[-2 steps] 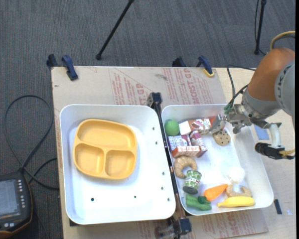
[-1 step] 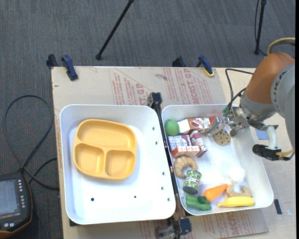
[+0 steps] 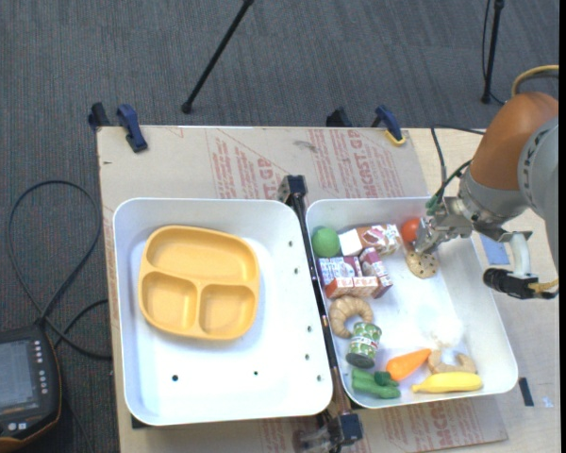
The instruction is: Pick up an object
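The right bin [image 3: 479, 302] holds several toy foods: a green ball [image 3: 325, 242], a red tomato [image 3: 410, 228], small printed boxes [image 3: 354, 272], a croissant [image 3: 349, 310], a green can [image 3: 363, 344], a carrot [image 3: 407, 362] and a banana [image 3: 448, 382]. A tan, holed cheese-like piece [image 3: 421, 265] lies near the bin's back right. My gripper [image 3: 424, 243] reaches in from the right and hangs low just above that piece, beside the tomato. Whether it touches either one is unclear.
The left bin [image 3: 217, 376] carries a yellow divided plate [image 3: 200, 281]. A pretzel [image 3: 453, 358] and a green vegetable [image 3: 374, 383] lie at the right bin's front. Blue clamps [image 3: 132, 125] sit at the board's back edge. A tablet [image 3: 14, 385] rests on the floor at the left.
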Controlling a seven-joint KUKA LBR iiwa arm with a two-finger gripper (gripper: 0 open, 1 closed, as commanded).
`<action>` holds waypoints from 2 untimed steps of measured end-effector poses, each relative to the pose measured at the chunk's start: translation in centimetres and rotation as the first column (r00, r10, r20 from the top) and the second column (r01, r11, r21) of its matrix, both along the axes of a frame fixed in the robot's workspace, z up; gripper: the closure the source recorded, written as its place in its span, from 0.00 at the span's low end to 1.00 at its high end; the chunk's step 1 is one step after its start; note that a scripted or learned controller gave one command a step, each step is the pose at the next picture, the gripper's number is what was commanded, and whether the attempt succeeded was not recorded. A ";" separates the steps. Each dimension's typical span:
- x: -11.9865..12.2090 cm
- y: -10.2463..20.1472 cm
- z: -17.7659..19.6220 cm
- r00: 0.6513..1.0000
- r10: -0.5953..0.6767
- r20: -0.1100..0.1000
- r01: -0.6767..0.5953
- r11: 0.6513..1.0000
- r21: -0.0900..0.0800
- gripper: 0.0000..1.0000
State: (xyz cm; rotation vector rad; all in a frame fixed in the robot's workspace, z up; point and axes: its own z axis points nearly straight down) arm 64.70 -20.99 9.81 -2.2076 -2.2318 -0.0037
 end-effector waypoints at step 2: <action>-0.3 16.9 8.8 1.000 -0.008 -0.003 0.008 1.000 -0.003 0.00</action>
